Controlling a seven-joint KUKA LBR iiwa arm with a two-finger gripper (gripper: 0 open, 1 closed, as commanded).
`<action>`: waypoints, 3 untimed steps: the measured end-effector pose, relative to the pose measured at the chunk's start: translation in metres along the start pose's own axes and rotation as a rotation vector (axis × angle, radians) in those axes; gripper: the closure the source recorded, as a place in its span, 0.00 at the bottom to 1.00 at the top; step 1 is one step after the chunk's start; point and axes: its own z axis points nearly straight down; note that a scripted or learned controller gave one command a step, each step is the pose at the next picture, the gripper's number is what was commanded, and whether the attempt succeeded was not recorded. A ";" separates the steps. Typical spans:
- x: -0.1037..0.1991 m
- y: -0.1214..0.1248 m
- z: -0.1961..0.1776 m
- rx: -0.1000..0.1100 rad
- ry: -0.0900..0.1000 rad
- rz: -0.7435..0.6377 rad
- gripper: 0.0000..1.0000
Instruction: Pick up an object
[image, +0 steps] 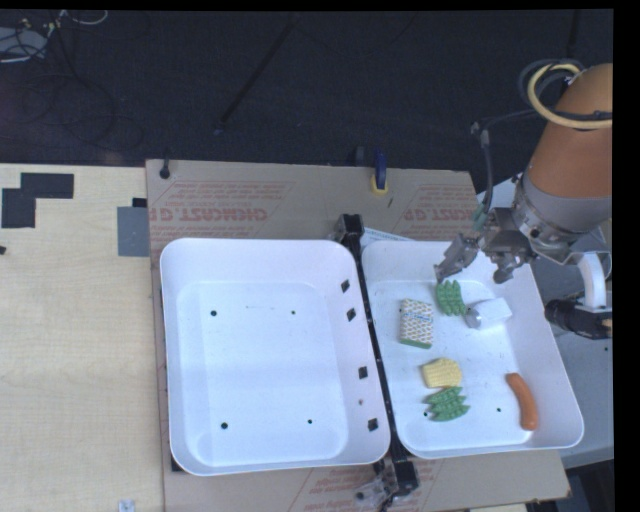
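Bench with two white bins, items in the right bin (556, 400).
Gripper (476, 260) hovered spread, nothing pinched, at 12 o'clock of the green toy (450, 297).

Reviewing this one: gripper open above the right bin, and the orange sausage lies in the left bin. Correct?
Not quite. The camera view shows the orange sausage in the right bin, near its lower right corner, not the left one. The rest stands: the gripper is open above the right bin.

Grey arm (565, 190), orange band above wrist, yellow cable loop on top, dark two-finger claw (478, 262)
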 end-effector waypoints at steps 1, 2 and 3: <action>-0.100 0.044 -0.011 -0.005 -0.006 0.005 0.00; -0.109 0.030 -0.267 -0.018 -0.007 -0.003 0.00; -0.106 0.032 -0.266 0.001 -0.001 -0.010 1.00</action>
